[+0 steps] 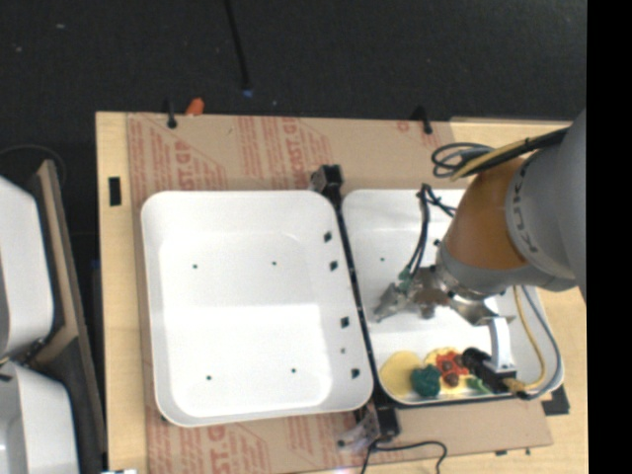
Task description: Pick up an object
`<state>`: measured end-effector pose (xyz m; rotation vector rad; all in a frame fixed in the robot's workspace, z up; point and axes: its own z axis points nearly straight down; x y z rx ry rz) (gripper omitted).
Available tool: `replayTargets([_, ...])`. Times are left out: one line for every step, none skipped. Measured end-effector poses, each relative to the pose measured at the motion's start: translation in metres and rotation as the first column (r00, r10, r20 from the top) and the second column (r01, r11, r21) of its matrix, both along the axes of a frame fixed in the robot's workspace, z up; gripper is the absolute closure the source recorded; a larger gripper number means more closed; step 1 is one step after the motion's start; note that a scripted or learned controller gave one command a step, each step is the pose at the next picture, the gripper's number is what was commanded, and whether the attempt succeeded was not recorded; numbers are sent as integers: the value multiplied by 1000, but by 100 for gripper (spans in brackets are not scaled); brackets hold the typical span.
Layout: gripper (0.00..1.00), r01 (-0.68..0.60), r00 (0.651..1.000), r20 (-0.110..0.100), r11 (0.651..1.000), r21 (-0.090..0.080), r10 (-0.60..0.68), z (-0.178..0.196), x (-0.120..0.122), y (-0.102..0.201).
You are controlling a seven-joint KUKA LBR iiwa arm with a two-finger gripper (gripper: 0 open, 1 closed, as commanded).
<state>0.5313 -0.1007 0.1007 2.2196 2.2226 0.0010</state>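
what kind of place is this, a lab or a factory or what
Most likely a robotics lab set up for grasping trials: a grey arm reaches over two shallow white bins on a cardboard-covered bench, small colourful objects are piled in the right bin, and loose cables lie around.

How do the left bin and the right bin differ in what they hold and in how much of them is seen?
The left bin shows a bare white floor, while the right bin holds small colourful objects at its near end. The left bin lies fully in sight; the arm covers part of the right bin. Both are shallow and white.
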Motion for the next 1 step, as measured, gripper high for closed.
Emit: replayTargets([0, 1, 1000, 9, 1000, 0, -1, 105, -29, 14])
